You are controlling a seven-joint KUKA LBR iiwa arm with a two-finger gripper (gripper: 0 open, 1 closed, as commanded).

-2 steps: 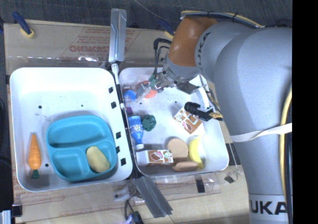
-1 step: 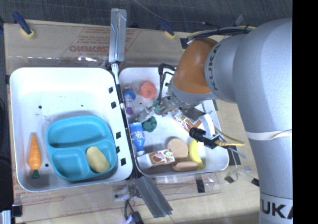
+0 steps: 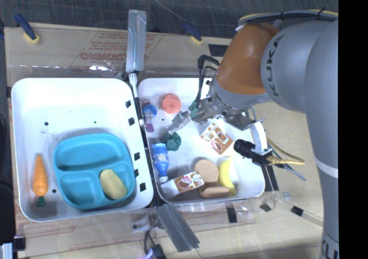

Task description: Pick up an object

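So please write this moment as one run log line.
arm: over right bin | gripper: above green object | grasp: none seen

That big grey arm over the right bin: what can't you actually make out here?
- Gripper, camera view: too small and blurred to tell whether it holds anything.
- Right bin: its upper right corner is hidden under the arm.
- Blue bottle: label too small to read.
- Patterned carton: print blurred.
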